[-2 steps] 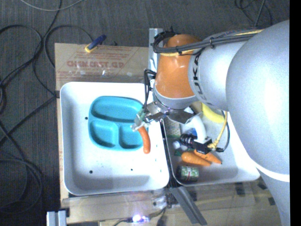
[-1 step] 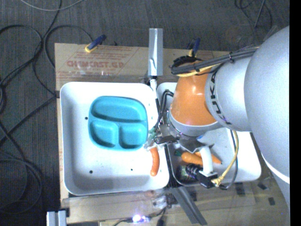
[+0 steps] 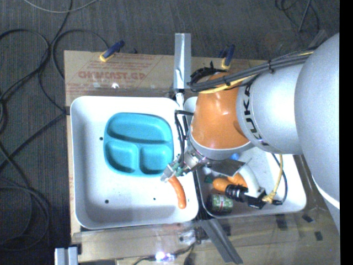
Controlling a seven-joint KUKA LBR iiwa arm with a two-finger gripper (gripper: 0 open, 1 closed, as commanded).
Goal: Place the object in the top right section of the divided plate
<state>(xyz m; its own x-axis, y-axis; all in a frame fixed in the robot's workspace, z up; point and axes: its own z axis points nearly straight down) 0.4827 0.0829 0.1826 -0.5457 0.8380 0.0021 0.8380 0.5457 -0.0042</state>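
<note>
Nearest, along the bottom of the camera view, lie the front rims of the left bin (image 3: pixel 88 203) and the right bin (image 3: pixel 295 199). In the front of the right bin a dark green can (image 3: pixel 222 202) lies on its side, its label too small to read, and just behind it sits a stubby orange piece (image 3: pixel 231 181).

By the left bin's right wall, an orange sausage-shaped object (image 3: pixel 178 194) lies slanted, its upper end right at the tip of the gripper (image 3: pixel 175 171). It is outside the blue divided plate (image 3: pixel 138 142), just past the plate's lower right corner as seen. Whether the gripper is open or closed on the object cannot be told, because the wrist covers it from above.

The plate rests in the middle of the left bin, with one wide section on its far side and two smaller ones on its near side; all three look bare.

Above the gripper the orange band (image 3: pixel 218 120) meets the grey arm (image 3: pixel 292 109), which bears dark "KUKA" lettering (image 3: pixel 246 117) running sideways, partly cut off.

Farther back, a cardboard sheet (image 3: pixel 127 73) behind the bins carries red print, too faint to read with certainty. Two blue clamps (image 3: pixel 112 49) (image 3: pixel 226 53) grip its far edge, and beyond them cables (image 3: pixel 44 4) trail over the dark floor.
</note>
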